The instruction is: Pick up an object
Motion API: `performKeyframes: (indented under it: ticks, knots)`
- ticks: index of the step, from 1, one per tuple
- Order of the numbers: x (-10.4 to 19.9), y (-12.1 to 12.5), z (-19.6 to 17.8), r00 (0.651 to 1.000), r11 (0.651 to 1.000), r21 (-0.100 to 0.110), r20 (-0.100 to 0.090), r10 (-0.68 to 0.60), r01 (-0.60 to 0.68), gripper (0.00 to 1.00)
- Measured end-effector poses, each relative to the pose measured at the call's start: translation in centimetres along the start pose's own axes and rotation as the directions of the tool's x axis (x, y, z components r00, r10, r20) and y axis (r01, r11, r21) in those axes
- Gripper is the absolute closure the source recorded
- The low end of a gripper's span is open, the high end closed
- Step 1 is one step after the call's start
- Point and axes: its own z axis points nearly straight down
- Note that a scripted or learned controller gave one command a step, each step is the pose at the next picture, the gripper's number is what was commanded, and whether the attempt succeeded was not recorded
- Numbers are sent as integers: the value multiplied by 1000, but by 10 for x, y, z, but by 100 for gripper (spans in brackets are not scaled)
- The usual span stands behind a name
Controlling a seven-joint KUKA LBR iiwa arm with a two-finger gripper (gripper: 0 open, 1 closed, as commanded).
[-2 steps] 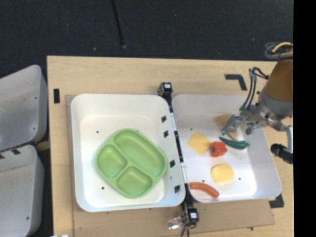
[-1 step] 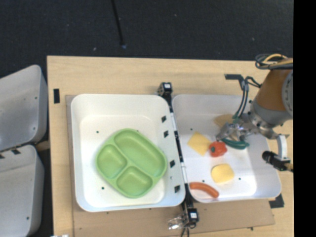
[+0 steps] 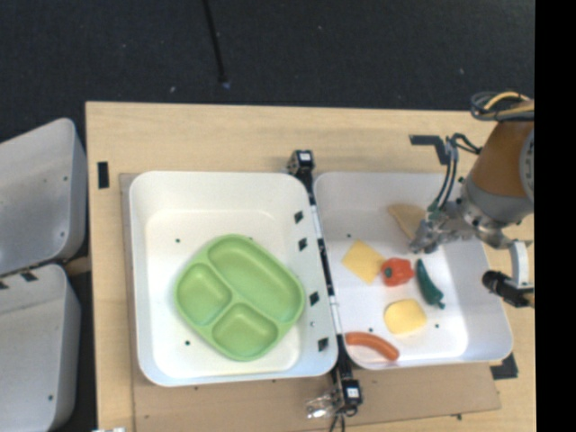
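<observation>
The right bin (image 3: 477,340) holds several toy foods. A yellow wedge (image 3: 363,261) lies left of centre, with a red pepper (image 3: 396,271) beside it. A dark green piece (image 3: 429,285) lies just right of the pepper. A round yellow piece (image 3: 405,317) sits nearer the front, and an orange sausage (image 3: 372,345) lies by the front wall. A tan slice (image 3: 407,216) rests toward the back. My gripper (image 3: 424,238) hangs low over the bin, just right of the tan slice and above the green piece. Nothing visibly hangs from it.
The left bin (image 3: 148,241) holds a green divided plate (image 3: 238,295). A ridge with black clips (image 3: 319,259) separates the two bins. The grey arm (image 3: 499,187) with cables fills the bench's right side. White chairs (image 3: 36,241) stand off the left edge.
</observation>
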Motion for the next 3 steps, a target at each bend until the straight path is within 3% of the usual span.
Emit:
performKeyframes:
  ticks: [2, 3]
  knots:
    - [4, -3, -125, 1000, 1000, -2, -1, -5, 5, 100]
    - [3, -2, -164, 1000, 1000, -1, -1, -7, 7, 100]
